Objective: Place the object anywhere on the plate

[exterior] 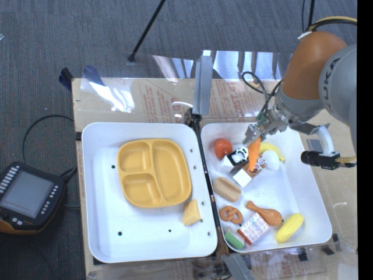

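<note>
Carrot (254, 153), light, stiff, slippery plastic, clamped mid-length in pincer (256, 137), upright above right bin (303, 185); plate (154, 172) awaiting.

The grey arm's claw (254, 137) hangs over the right white bin (309, 200), right at the top of an orange carrot (254, 154) that stands tilted among a red tomato (222, 147), a yellow banana (274, 151) and a hot dog bun (227, 188). In the left white bin (99, 214) lies a yellow three-compartment plastic plate (154, 172), with a pale yellow cheese wedge (192, 213) just off its lower right corner.
</note>
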Controlling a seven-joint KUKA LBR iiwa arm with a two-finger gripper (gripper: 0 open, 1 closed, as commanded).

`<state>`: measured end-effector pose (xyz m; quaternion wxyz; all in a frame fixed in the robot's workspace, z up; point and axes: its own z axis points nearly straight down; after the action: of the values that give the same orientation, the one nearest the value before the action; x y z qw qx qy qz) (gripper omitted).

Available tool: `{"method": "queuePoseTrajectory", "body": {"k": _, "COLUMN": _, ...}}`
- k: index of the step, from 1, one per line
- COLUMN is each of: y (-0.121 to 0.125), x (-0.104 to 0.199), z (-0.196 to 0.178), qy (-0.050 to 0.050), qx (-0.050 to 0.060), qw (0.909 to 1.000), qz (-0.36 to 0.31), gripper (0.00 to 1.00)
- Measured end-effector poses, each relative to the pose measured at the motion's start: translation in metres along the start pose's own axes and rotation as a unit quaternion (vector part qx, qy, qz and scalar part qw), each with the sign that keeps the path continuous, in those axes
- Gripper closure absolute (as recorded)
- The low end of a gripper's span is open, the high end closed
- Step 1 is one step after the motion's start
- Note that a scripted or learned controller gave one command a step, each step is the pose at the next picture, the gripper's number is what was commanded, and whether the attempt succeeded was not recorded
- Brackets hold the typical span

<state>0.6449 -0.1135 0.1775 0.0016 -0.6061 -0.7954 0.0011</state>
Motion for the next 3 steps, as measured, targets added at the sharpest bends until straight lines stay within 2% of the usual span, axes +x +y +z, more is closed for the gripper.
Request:
{"method": "queuePoseTrajectory", "body": {"k": 1, "y": -0.035, "x": 0.077, "z": -0.008, "qy": 0.001, "qx": 0.0, "qw": 0.9926, "qz": 0.121, "gripper": 1.0}}
{"method": "queuePoseTrajectory", "body": {"k": 2, "y": -0.004, "x": 0.138, "z": -0.008, "qy": 0.0, "qx": 0.0, "qw": 1.0, "qz": -0.008, "gripper": 1.0}}
{"method": "queuePoseTrajectory", "body": {"k": 3, "y": 0.013, "x": 0.195, "z": -0.008, "qy": 0.0, "qx": 0.0, "qw": 1.0, "qz": -0.005, "gripper": 1.0}}
